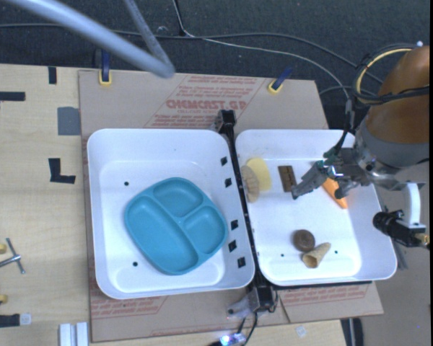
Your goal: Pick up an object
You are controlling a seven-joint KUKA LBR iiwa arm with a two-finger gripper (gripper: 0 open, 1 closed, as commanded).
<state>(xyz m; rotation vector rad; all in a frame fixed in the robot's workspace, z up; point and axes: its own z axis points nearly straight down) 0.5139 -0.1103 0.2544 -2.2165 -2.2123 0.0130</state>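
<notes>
In the right bin [361,265] lie a pale yellow brush-like object [257,176] at the left wall, a brown bar [286,176], an orange piece [337,191], a brown round lump [304,239] and a tan cone [317,254]. My gripper [307,185] hangs over the bin's upper middle, its dark fingers pointing left and down, between the brown bar and the orange piece. Nothing shows between its fingers. The arm covers part of the orange piece.
The left bin [105,164] holds a blue divided plate [175,224]. A black divider [234,186] runs between the bins. Cables lie across the dark floor behind the bench, and a grey pole [79,24] crosses the top left.
</notes>
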